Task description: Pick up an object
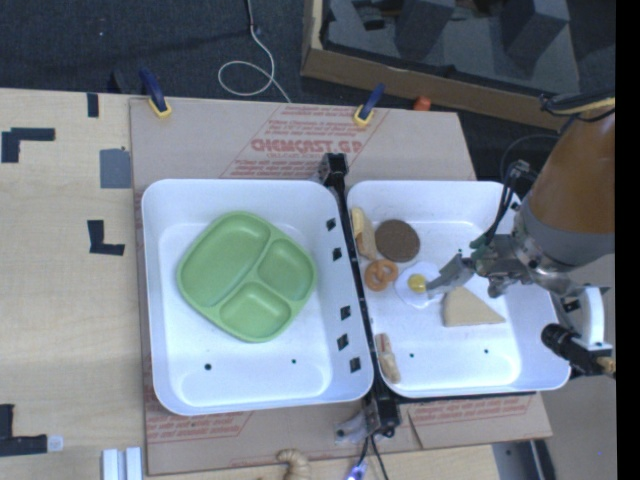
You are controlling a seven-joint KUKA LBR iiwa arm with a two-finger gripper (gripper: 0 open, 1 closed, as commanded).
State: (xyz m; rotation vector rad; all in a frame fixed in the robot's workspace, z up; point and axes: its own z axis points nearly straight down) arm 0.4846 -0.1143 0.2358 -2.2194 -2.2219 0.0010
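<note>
Nearest us, at six o'clock in the right white bin (500,376), lies a small tan snack piece (387,358). Beyond, our end effector (447,278) hovers open, holding nothing, above a beige wedge (470,310); closing off-centre, we risk nudging it aside.

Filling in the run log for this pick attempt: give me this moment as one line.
stage: reaching | gripper: in right bin, beside tan wedge and yellow piece | held: nothing seen | left bin: green plate

green plate (247,275) in left bin (160,368), food right.
</note>
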